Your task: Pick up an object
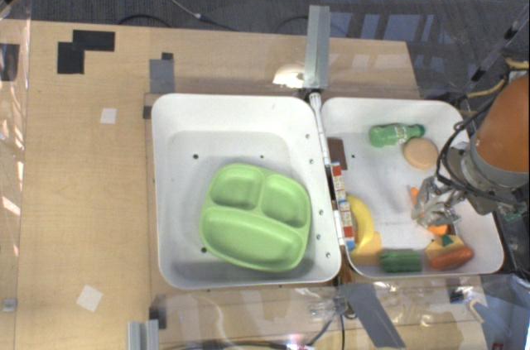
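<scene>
- Desk (99, 199): light wood top, black angular marker seen at far left rear (83, 50), two small pale square tags on the left part.
- Left bin (178, 125): white, shallow. Green divided plate (255, 216) is laid flat in its front half, three compartments seen, nothing seen in them.
- Divider between bins: a dark strip with coloured labels (338, 191) is seen along the right bin's left wall.
- Right bin (373, 166): white, several small items held.
- Banana (363, 224): yellow, placed along the left wall, front half of the bin.
- Dark green block (400, 261): placed at the front wall, just beside the banana's lower end.
- Green bottle (395, 133): laid on its side near the rear wall.
- Tan round item (421, 151): just beside the bottle, to its front right.
- Red-orange item (449, 256): in the front right corner, small orange and green bits just behind it.
- Claw (435, 208): lowered into the right bin's right side, just behind the red-orange item; open or closed cannot be told, nothing is seen gripped.
- Arm (501, 137): grey with orange band, seen at the right edge, cables looped beside it.
</scene>
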{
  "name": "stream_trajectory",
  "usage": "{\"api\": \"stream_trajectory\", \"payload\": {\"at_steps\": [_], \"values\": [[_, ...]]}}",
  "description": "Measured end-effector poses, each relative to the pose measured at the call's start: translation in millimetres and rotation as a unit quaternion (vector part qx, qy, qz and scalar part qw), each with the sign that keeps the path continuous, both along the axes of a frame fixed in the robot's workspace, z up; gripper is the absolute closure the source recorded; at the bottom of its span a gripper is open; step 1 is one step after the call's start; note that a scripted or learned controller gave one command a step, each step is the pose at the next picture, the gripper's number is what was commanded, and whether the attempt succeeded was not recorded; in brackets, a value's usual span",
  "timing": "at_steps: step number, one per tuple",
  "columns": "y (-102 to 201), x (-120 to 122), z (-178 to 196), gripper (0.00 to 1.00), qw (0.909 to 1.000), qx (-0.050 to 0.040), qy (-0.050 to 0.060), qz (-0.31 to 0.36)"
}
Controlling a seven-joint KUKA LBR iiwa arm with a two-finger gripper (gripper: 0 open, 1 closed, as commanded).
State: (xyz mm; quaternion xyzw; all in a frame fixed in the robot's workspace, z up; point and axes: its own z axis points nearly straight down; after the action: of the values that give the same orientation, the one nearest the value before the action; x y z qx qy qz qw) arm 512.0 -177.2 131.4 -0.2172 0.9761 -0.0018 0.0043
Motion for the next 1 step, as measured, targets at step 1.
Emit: {"api": "stream_trajectory", "payload": {"at_steps": [1], "values": [[38.9, 8.2, -39.4, 1.00, 0.9997, -0.0014, -0.003, 0.025]]}}
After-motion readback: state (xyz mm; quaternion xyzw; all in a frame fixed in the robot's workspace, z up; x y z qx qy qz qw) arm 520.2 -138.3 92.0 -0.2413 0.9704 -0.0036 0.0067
